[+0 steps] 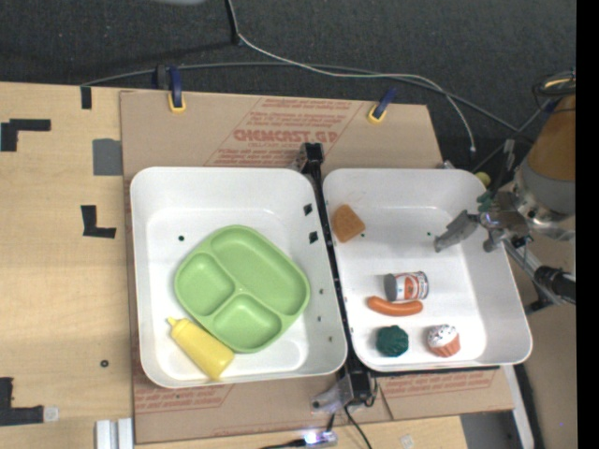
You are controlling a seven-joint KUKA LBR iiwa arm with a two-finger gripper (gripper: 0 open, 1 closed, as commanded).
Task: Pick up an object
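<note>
Nothing has been lifted yet, as far as the view tells: every object lies on a bin floor and the whole pick is left to do. The largest thing, the shallow white plastic left bin, sits well to the far side of the jaws and bears a pale green three-compartment plastic plate with a yellow plastic squeeze bottle touching its near-left rim. The shallow white plastic right bin is the one the grey two-finger gripper reaches over, at its right wall. The jaws look spread apart with nothing between them (though the dark fingers blur a little against the rim). Likely targets all lie in this bin: a tan square sponge-like block is off ahead of the jaws toward the divider; a small red-and-white tin can on its side lies below them, nearest; just beside it an orange-red toy sausage; farther on, a dark green round lump and a small white-topped toy cupcake.
</note>
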